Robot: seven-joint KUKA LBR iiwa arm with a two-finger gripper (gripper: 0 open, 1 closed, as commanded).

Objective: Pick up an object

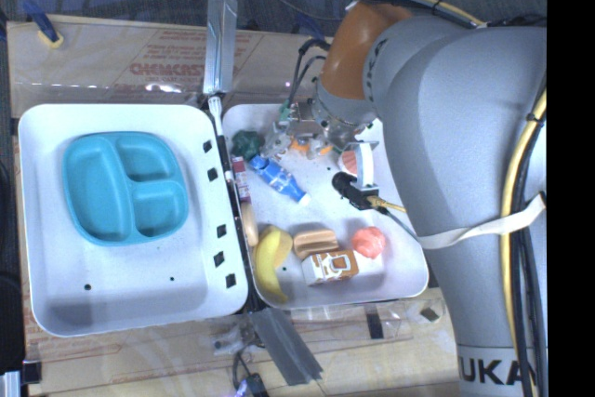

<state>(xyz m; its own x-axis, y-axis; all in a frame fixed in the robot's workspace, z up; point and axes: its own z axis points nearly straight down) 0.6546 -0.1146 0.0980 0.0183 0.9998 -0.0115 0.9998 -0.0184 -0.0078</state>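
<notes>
My gripper (296, 124) is low at the far end of the right bin (406, 267), under the orange wrist band. Just beneath and beside it lie a small orange piece (300, 144), a dark green lump (246, 142) to its left and a blue bottle (280, 179) a little nearer. A red and white item (350, 160) sits to the gripper's right. Nothing can be seen held in the gripper.
The near half of the right bin holds a yellow banana (270, 261), a bun sandwich (315, 243), a white and brown box (332, 267) and a pink-red ball (369, 242). A dark red stick (240, 178) lies along the left wall. The left bin (56, 302) carries a blue divided plate (125, 186).
</notes>
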